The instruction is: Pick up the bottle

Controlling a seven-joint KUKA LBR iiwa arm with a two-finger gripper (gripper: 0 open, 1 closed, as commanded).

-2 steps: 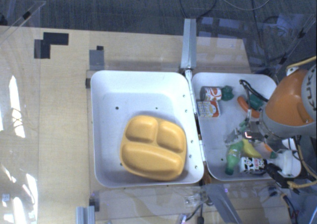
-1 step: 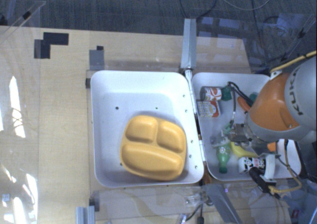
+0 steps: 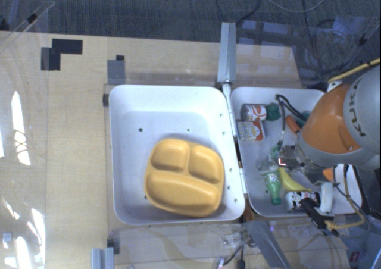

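Observation:
A small green bottle [image 3: 273,188] lies in the right bin [image 3: 256,202], near its front wall, with its neck pointing towards the back. My gripper [image 3: 276,162] hangs over the bin's middle, just above and behind the bottle's top end. The grey and orange arm [image 3: 333,128] comes in from the right and covers much of the bin's right half. I see nothing lifted off the bin floor.
Beside the bottle lies a yellow banana [image 3: 291,181]. A red and white can [image 3: 253,112], a green-capped item [image 3: 273,111] and a small packet [image 3: 250,131] sit at the back left of the right bin. The left bin [image 3: 128,119] holds a large yellow moulded tray [image 3: 184,177].

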